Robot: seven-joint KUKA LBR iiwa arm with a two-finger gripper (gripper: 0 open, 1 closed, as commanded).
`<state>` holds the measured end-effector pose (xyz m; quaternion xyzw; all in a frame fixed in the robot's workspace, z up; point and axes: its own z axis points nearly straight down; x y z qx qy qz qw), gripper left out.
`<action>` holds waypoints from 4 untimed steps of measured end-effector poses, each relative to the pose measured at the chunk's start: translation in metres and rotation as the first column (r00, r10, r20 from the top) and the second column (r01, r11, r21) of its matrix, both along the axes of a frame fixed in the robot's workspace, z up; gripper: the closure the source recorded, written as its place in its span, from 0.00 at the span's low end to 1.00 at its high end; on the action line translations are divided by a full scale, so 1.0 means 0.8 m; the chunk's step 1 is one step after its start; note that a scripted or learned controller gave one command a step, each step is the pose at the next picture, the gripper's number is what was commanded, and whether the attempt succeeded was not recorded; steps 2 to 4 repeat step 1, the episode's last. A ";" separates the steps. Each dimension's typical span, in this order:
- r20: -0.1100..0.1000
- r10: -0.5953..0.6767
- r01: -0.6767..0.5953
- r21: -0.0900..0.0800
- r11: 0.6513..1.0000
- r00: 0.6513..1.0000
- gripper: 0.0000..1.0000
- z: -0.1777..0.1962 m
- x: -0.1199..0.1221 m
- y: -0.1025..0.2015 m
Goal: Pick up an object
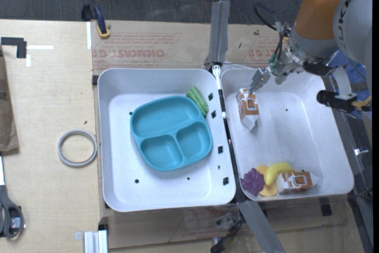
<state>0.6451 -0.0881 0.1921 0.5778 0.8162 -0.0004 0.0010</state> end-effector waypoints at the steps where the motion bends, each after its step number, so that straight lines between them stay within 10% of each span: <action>1: 0.000 0.041 -0.041 -0.001 0.999 0.999 0.00 0.000 0.018 0.036; 4: 0.000 0.041 -0.041 -0.001 0.999 0.999 0.00 0.000 0.018 0.036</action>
